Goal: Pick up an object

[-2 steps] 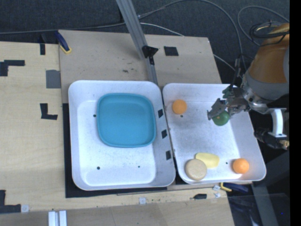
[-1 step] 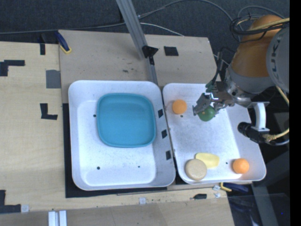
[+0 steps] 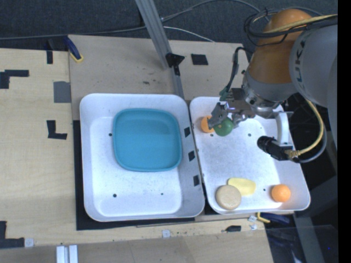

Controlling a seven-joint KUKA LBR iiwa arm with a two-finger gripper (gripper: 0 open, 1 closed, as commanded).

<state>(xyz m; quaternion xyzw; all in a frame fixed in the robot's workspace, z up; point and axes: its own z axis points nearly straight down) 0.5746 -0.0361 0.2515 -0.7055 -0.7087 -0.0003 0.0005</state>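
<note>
Green and round, a small ball (image 3: 224,128) sits at the tip of the claw (image 3: 225,120) in the right bin (image 3: 247,158), touching an orange piece (image 3: 206,125); whether the claw grips it, I cannot tell. The left bin (image 3: 98,163) holds a blue plate (image 3: 147,139).

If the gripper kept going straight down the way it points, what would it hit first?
Probably the green ball right under the gripper, with an orange object beside it in the right bin; depth is unclear.
</note>
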